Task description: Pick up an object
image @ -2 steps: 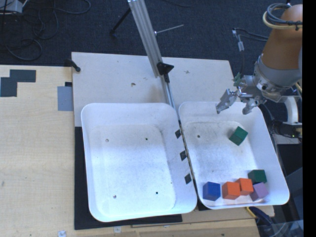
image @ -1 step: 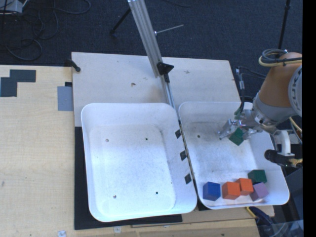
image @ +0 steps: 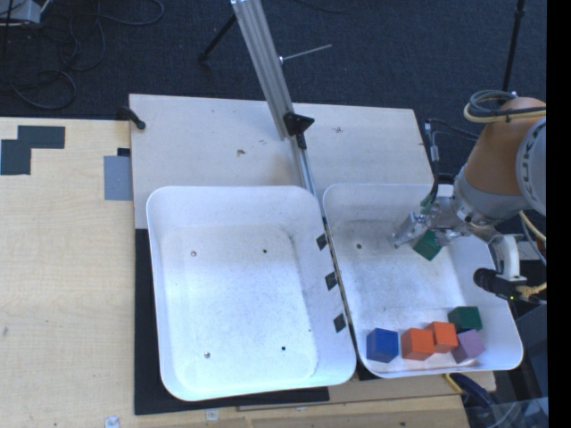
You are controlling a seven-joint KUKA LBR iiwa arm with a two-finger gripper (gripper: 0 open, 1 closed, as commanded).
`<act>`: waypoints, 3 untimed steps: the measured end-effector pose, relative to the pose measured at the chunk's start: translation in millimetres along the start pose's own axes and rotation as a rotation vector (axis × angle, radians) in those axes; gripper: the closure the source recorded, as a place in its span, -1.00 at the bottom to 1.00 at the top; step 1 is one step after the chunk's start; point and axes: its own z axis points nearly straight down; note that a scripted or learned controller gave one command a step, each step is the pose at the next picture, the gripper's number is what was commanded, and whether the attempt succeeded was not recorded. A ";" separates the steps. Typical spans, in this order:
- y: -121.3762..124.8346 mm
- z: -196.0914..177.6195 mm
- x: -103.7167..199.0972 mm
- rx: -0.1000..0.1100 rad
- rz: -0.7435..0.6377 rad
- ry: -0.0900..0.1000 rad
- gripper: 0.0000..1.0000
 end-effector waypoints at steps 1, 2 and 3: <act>15.6 6.6 11.7 -0.006 0.001 -0.002 -1.00; 25.4 7.5 5.4 -0.008 -0.001 -0.005 -1.00; 32.0 8.0 0.8 -0.010 -0.001 -0.005 -1.00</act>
